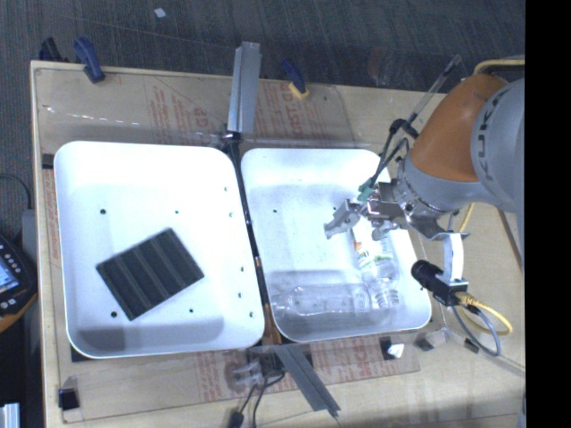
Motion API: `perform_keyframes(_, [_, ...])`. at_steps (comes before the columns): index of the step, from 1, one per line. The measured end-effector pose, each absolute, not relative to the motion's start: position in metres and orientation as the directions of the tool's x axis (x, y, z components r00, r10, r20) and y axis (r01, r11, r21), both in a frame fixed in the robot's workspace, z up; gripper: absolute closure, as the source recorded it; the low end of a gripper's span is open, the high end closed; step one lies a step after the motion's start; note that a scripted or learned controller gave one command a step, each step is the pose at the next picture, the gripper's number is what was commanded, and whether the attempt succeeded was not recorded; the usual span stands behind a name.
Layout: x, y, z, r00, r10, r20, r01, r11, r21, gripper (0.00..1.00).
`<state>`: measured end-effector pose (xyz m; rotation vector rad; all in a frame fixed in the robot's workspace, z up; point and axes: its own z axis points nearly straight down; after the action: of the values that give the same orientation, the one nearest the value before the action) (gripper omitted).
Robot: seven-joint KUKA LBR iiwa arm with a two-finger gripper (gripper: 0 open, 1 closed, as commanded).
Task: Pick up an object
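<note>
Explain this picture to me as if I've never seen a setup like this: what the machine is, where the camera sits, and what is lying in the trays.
The photo comes from a single camera fixed above a bench, looking down at a slant. The grey machine with the orange band entering from the right is a robot arm. At its tip is the end effector, a two-finger grasping tool, which hangs over the right bin. Whether its fingers are open or closed is not clear from here, and nothing can be seen held between them.

Two shallow white bins sit side by side. The left bin holds a dark ribbed rectangular pad. The right bin holds clear plastic bottles: one lying along the near wall, and a smaller one with a label beside it, just below the end effector.
</note>
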<state>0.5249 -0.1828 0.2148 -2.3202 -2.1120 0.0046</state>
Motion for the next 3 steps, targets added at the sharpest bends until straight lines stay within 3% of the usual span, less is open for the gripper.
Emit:
perform_keyframes(1, [0.539, -0.206, 0.209, -0.01, 1.0, -0.001, 1.0, 0.01, 0.0, 0.0])
perform_keyframes(2, [0.566, -0.208, 0.176, -0.027, 1.0, 0.0, 1.0, 0.027, -0.001, 0.0])
perform_keyframes(3, [0.549, -0.208, 0.15, -0.001, 1.0, 0.001, 1.0, 0.001, -0.004, 0.0])
